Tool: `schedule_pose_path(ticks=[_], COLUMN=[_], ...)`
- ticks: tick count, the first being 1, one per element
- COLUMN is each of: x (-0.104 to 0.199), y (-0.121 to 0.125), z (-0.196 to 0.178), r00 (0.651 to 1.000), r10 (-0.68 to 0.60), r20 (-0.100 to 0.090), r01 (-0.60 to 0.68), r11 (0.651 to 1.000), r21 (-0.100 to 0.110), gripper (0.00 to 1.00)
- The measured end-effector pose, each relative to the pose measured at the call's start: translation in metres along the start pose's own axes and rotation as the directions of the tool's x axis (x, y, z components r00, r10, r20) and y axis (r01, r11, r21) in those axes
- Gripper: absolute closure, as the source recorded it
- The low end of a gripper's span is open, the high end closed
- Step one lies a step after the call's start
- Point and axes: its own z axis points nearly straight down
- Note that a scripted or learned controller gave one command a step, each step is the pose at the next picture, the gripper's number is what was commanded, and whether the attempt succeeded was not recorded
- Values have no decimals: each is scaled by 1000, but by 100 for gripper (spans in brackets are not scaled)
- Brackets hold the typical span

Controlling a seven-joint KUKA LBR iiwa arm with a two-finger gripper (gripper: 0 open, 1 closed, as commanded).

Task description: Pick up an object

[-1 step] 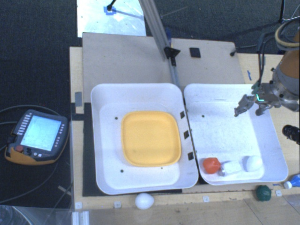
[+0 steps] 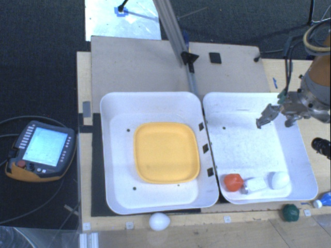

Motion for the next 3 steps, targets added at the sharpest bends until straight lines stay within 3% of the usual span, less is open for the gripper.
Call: schedule_pose_path(ticks=[3], x=[-11], y=[-12], z=[150], r00=[1000], r10=[1], r20=[0], r01=[-1], r11=[1000], r21=[3], gripper=[0])
